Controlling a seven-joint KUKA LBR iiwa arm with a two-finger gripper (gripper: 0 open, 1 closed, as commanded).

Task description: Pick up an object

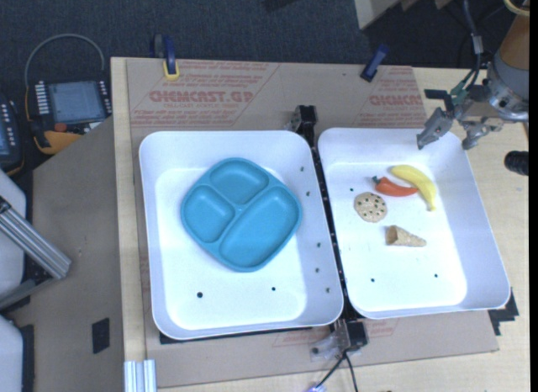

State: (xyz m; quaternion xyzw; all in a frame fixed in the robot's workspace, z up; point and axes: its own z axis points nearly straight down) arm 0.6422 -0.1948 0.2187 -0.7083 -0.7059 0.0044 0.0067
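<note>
We see the gripper, fingers spread and holding nothing, over the right bin's far edge. Banana, chili, cookie, wedge lie nearer us. Left bin: blue plate.

glossy white bins, seemingly plastic blue plate

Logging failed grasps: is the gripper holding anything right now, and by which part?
Nothing is held. The two-finger gripper hangs open above the right white bin's far edge, apart from the yellow banana lying below.
</note>
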